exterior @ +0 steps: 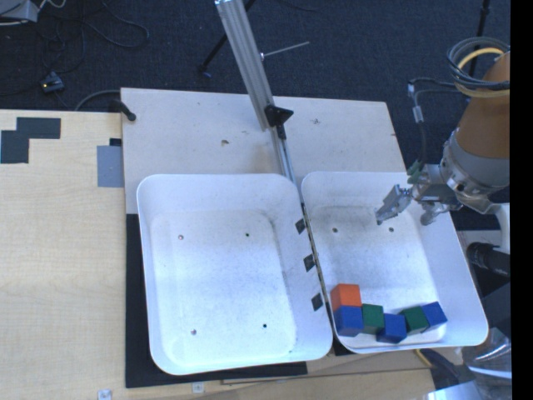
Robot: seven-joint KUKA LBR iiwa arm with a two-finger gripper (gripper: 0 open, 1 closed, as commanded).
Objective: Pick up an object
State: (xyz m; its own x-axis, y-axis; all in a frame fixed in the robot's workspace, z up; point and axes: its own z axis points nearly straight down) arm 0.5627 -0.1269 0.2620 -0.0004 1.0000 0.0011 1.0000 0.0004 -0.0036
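Several small blocks lie along the near edge of the right bin [433,248]: an orange block [346,294], a blue block [349,318] in front of it, a green block [372,314], another blue block [392,327], a green block [415,317] and a blue block [433,312]. My gripper [410,208] hangs over the far right part of that bin, well above and behind the blocks. Its two fingers are spread apart with nothing between them.
The left bin [166,223] stands beside the right one, joined along a divider with black clips [309,261]. A slanted aluminium bar [250,65] rises behind the bins. The wooden bench top [58,248] extends to the left.
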